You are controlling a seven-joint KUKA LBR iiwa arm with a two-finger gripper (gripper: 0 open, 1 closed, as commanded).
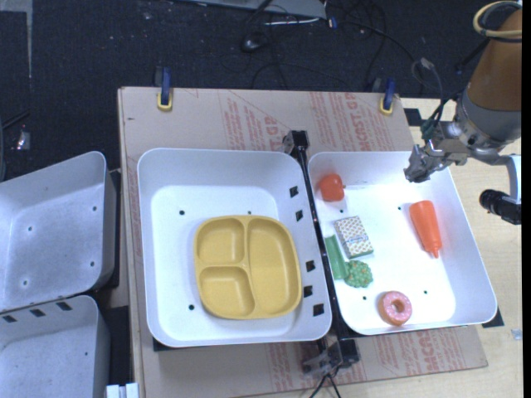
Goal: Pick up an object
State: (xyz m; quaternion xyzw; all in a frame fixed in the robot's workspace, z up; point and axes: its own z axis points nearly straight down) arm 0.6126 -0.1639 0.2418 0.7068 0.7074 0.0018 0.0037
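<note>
While hanging over the right bin (pixel 465 222) by its far edge, gripper (pixel 417 170) near orange carrot (pixel 426 226); open or closed, hard to tell.

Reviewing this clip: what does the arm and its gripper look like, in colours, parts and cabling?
The arm is grey with a broad orange band above the wrist and a pale rounded ring at its top. Below sits a silver-grey wrist block, then a small dark gripper. Thin dark cables run along the wrist's side.

Grey arm (pixel 489 118), orange band (pixel 500 71), seemingly dark hand (pixel 417 169)
</note>
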